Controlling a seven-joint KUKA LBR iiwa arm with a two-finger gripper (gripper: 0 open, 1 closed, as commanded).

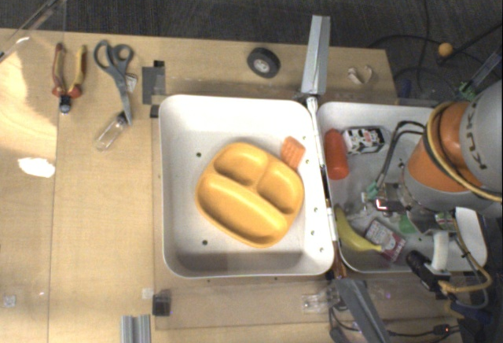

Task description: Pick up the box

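Observation:
A small black-and-white box (364, 138) lies at the far end of the right bin (409, 108), beside a red cylinder (336, 154). A dark maroon packet (385, 237), box-like, lies near the bin's front next to a yellow banana (354, 236). The arm, with its orange band (440, 156), reaches down over the middle of the right bin. Its gripper (385, 204) hangs low between the two box-like items, just above the maroon packet. The arm's body and cables hide most of it.
The left bin (177, 176) holds a large yellow bun-shaped toy (250, 193) and a small orange piece (292, 151) against its right wall. Scissors (118, 70), pliers (67, 74) and a tape roll (263, 62) lie on the bench behind the bins.

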